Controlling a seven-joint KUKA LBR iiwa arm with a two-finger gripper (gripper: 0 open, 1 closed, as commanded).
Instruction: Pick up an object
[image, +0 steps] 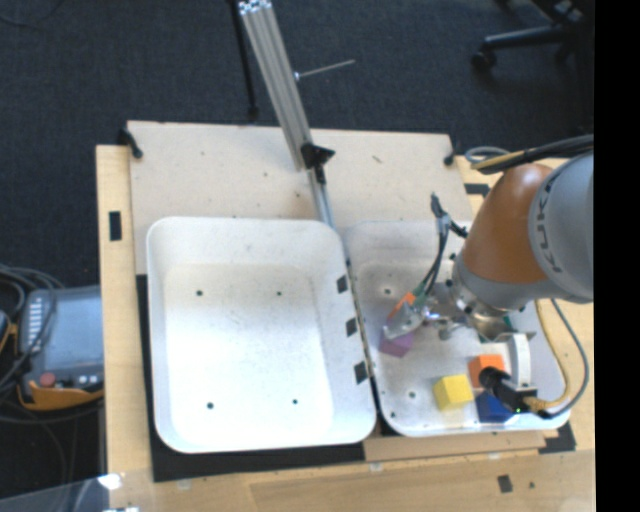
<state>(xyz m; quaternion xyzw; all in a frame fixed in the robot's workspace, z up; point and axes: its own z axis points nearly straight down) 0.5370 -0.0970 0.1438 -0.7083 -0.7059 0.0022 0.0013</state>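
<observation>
The small purple block (398, 345) lies in the right shallow white bin (370, 250), close to the wall that bin shares with the left shallow white bin (170, 240). The two-finger gripper (408, 322) on the grey and orange arm (520, 240) sits just above the purple block, touching it or nearly so. The view is too blurry here, so I cannot tell if the fingers are apart, together, or closed on the block.

To do this step well, I think the gripper should sit right over the middle of the block, one finger on each side, and go down straight. It should squeeze firmly, then lift slowly. The bin wall is near, so a finger could bump it.

Counting the things in the right bin: one purple block, one yellow block (452, 391), one orange block (489, 364) and one blue block (491, 407). There may be a small orange bit by the gripper, but I am not sure. There are two bins and one arm.
</observation>
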